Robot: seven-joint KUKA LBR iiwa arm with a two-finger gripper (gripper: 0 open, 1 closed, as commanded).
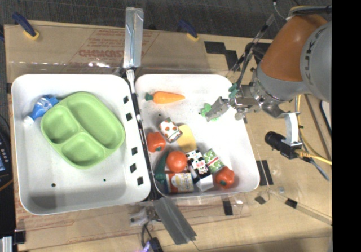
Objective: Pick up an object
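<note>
arm: grey KUKA with orange band, comes in from 3 o'clock, wrist over the right edge of the right bin (237,84)
gripper: gripper (211,111) hangs above the bin's 2 o'clock area, tips greenish, pointing toward 8 o'clock
fingers: too small and blurred, cannot tell if they're spread or pressed together; nothing visibly pinched
target guess: toy carrot (165,97), closest loose item, lies flat at the bin's 11 o'clock with clear floor around it, about 9 o'clock from the gripper
carrot look: orange tapered body, small green top at its 9 o'clock end, long axis running 9-to-3
carrot handling: likely light hollow plastic, stiff, smooth so a bit slippery; round, may roll if nudged; not fragile
carrot grasp: across the thick middle, fingers closing 12-to-6, not on the tapering tip
pile: 6 o'clock half of the right bin, packed; red tomato (176,161), yellow block (186,137), cow-print carton (196,160), red pepper (224,177), small can (179,182), all touching or just beside each other
pile handling: light toys, but crowded; fingers would likely hit neighbours, harder pick
left bin: left bin (34,189) holds green divided plate (83,128), blue item (40,106) at its 10 o'clock, partly under the plate's edge
task status: object not yet taken, judging by all items lying in the bins
</note>
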